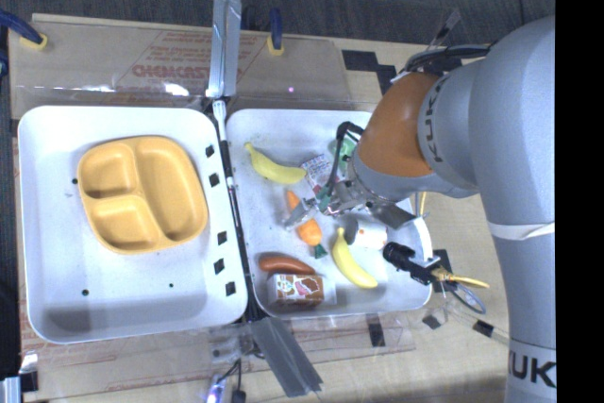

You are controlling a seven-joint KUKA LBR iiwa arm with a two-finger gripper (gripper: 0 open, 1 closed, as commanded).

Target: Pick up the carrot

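Note:
The carrot [310,233] lies in the middle of the right bin [247,132]. It shows as an orange piece with a smaller orange bit up-left of it, and the part between is hidden. My gripper [311,209] is low over that hidden stretch, right at the carrot, reaching in from the right under the orange wrist band. Whether it holds the carrot cannot be made out.
In the right bin lie a banana [276,167] at the upper left, a second banana [352,261] at the lower right, a brown sausage [288,264] and a wrapped snack [299,289] near the front wall. A yellow divided plate [142,193] sits in the left bin [47,297].

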